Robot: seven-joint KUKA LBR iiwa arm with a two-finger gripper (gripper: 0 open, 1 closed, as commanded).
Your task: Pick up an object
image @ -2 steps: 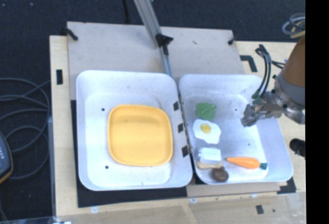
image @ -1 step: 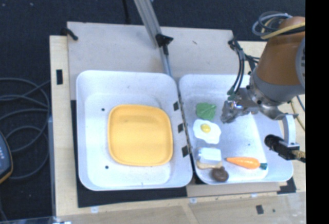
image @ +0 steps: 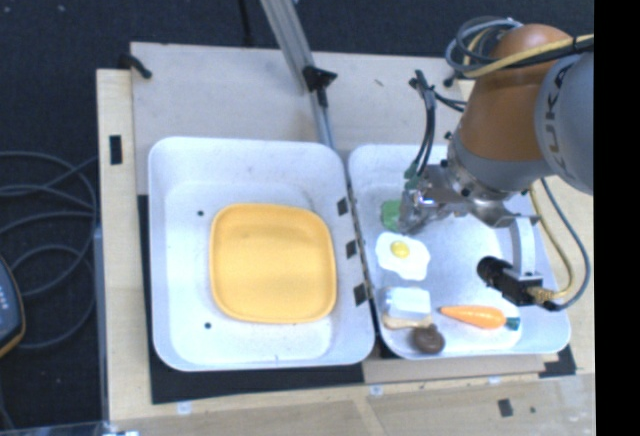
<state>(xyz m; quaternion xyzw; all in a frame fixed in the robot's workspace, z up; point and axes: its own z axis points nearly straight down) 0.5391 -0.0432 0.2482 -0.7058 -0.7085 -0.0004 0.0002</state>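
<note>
White right bin: tool partly hides a green object.

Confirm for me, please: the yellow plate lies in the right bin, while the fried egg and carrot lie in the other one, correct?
Not quite. The camera view shows the yellow plate in the left bin; the fried egg and carrot lie in the right bin.

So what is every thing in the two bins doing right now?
yellow plate: lying flat in the left bin.
fried egg toy: flat in the right bin, yolk up.
carrot toy: lying on its side.
green thing: right by the gripper, partly hidden.
brown thing: at the near edge of the right bin.
</note>
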